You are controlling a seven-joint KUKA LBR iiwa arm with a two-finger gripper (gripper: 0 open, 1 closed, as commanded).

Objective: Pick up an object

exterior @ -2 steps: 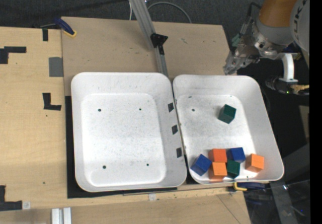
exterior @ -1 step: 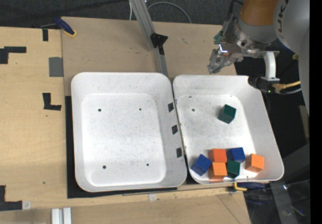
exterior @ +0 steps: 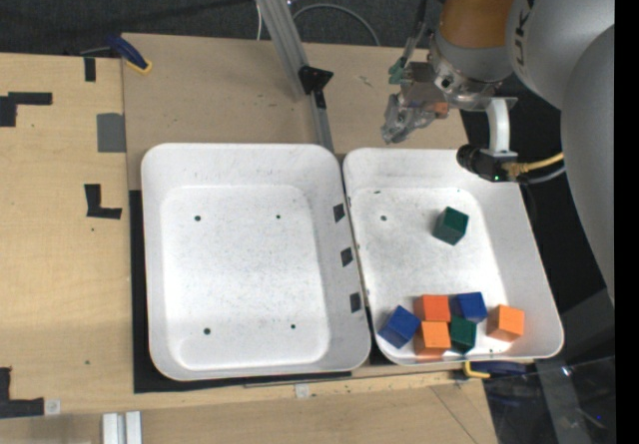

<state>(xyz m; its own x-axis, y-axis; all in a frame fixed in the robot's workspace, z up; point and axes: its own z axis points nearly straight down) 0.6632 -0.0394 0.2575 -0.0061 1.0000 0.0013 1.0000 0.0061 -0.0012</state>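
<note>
My gripper (exterior: 402,123) hangs above the far rim of the right bin (exterior: 519,232), pointing down, with nothing visible between its fingers. A dark green cube (exterior: 450,225) sits alone in the middle of that bin, below and to the right of the gripper. Along the bin's near edge lies a cluster of cubes: a blue one (exterior: 399,325), an orange one (exterior: 433,307), another blue one (exterior: 470,306), a second orange one (exterior: 434,335), a green one (exterior: 462,333) and an orange one (exterior: 507,321) at the right.
The left bin (exterior: 240,252) stands beside the right one, sharing a raised divider. A slanted metal pole (exterior: 285,23) rises behind the bins. Tape marks dot the wooden bench at the left.
</note>
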